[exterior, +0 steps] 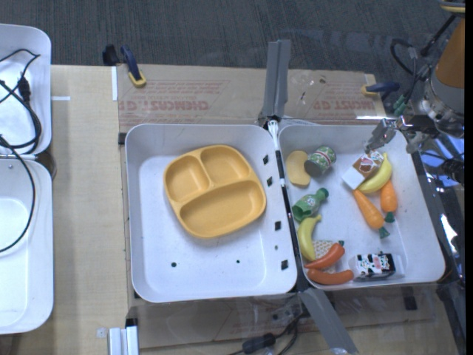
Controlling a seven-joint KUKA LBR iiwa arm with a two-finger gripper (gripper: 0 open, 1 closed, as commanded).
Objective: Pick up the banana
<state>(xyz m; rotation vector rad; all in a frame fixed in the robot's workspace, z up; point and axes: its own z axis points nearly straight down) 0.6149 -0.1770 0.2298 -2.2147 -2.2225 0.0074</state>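
Pincer (384,134) on the grey arm hangs over the far right corner of the right bin (336,220), just above the bin's back wall; from this slant I cannot tell whether it is open or closed, and nothing shows in its grasp. I judge the step in hand to be the approach, with the lift not yet begun.

By size, the bench carries the left bin (155,257), which holds a yellow divided plate (214,191) and plays no part here. The right bin is the crowded one. Two bananas lie in it. The nearer banana (379,174) lies just below the pincer, curved, touching a brown and white box (361,167) on its left, with a short carrot (389,197) just beside its lower end and a long carrot (368,208) close under it. The second banana (306,237) lies near the bin's left wall, beside a green bottle (309,204) and two sausages (327,265).

The nearer banana looks the likelier target. The next move probably calls for a short drop toward the camera, with the grip set across the banana's middle, where box and carrots press least.

Room is tight: the back wall is near, the right wall is near too, and the box could be caught or nudged along with the fruit. Open floor lies in the middle of the bin, between the bottle and the long carrot, and straight up is free for the lift
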